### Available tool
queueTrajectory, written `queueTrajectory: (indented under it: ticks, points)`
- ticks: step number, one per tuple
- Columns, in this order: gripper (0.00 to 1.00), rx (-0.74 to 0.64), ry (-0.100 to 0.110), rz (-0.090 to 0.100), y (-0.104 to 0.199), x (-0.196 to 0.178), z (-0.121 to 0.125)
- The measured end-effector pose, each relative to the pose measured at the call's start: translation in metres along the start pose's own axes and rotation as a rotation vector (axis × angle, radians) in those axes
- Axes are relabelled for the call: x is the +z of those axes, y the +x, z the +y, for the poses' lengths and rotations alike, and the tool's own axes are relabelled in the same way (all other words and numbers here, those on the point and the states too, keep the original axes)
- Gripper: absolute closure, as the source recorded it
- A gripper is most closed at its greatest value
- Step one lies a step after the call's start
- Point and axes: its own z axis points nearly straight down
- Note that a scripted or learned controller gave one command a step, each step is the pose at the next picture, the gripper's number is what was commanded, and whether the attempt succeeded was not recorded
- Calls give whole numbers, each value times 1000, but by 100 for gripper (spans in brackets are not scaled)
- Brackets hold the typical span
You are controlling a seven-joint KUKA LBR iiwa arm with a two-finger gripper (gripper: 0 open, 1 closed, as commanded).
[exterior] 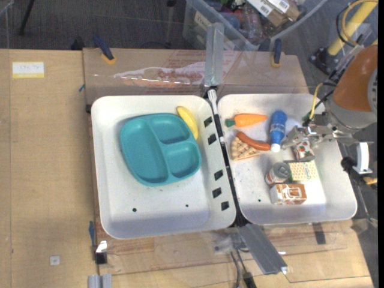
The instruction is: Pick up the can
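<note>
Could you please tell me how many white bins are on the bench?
2. The left bin holds the teal divided plate and a banana; the right bin sits directly beside it, holding the can and other items.

Grey arm (354,116), orange band, metallic end effector (300,138)

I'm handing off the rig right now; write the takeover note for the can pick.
Pincer: low in the right bin, near its right side, just above the small cartons; nothing visibly held, finger state unclear.
Can: lying in the right bin, below and left of the pincer, next to the orange carton and the green-and-white carton.
Nearby: blue bottle, carrot, hot dog.
Done: arm is over the right bin.
Left: move to the can, grip it, lift.
</note>
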Motion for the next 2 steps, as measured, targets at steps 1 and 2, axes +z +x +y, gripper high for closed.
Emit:
queueTrajectory:
  ticks: [1, 2]
  points:
    - [0, 3, -2, -10, 23, 1, -91]
    - [0, -23, 1, -12, 40, 2, 27]
